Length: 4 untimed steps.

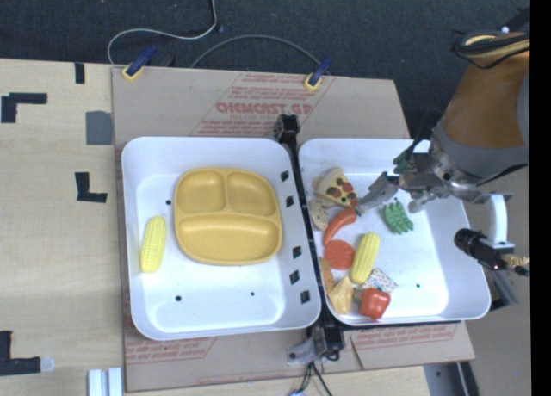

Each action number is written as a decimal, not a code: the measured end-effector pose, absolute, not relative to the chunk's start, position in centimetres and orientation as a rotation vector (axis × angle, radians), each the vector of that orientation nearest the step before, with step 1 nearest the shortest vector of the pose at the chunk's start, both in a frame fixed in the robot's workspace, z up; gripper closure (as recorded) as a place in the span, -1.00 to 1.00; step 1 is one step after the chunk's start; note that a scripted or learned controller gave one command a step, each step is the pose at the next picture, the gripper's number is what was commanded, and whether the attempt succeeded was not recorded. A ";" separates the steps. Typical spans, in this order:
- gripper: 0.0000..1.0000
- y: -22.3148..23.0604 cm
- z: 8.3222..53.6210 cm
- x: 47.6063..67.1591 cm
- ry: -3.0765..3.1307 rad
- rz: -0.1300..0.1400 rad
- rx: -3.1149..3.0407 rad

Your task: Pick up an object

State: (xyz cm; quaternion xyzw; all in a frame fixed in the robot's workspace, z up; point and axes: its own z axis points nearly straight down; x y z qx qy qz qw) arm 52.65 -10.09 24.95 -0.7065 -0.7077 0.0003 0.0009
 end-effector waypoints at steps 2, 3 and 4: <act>-1.00 -10.0 8.5 48.4 -2.223 0.000 -2.231; 1.00 -9.9 9.6 48.6 -2.224 -0.004 -2.227; 1.00 -3.3 19.0 54.3 -2.236 -0.012 -2.216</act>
